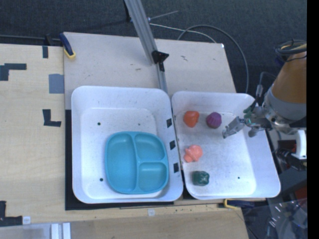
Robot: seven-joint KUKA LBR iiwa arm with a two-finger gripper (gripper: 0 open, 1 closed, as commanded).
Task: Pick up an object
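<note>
In the right bin lie an orange ball-like object, a purple object, a pink-orange lumpy object and a dark green object. My gripper hangs over the right part of this bin, just right of the purple object and apart from it. Nothing shows between its fingers. The arm reaches in from the right edge of the view.
The left bin holds a blue divided plate. A metal pole slants down to the bins' shared back edge. A cable loops behind the right bin. Wooden bench surface lies to the left.
</note>
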